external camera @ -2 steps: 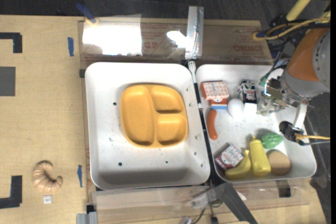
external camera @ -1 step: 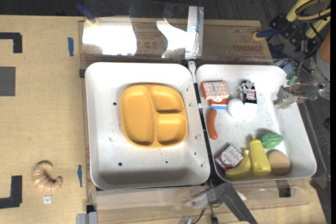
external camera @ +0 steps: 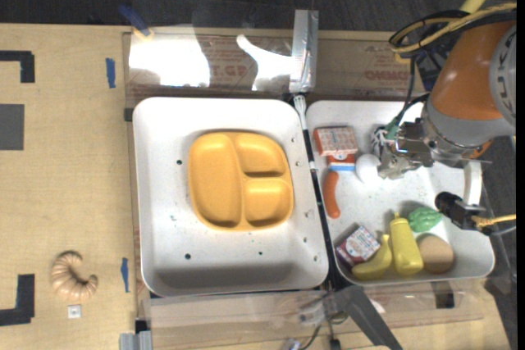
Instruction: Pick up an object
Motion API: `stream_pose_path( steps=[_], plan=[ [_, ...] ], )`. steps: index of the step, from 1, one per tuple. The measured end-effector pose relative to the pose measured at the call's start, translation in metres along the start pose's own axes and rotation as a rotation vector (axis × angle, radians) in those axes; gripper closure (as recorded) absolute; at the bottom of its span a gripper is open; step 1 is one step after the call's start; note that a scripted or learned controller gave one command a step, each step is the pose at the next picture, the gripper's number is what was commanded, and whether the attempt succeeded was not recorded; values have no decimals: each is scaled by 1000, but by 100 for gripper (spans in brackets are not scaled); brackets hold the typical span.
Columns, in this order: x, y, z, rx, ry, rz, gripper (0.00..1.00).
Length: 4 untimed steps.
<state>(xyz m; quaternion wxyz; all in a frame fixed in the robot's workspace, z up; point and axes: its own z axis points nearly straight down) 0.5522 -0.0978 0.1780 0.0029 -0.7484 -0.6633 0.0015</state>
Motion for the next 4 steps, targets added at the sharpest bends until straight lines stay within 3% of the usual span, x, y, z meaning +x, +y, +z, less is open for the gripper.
stream_pose_path(
  steps=[1,2,3,4],
  plan=[
    [23,-47,-46,-7,-2,-382,100],
    [-58,8,17,-5,-5,-570,100],
    [-56,9,15,-9,-5,-572,0],
    [-33,64,80,-11,-4,-328,0]
  ],
)
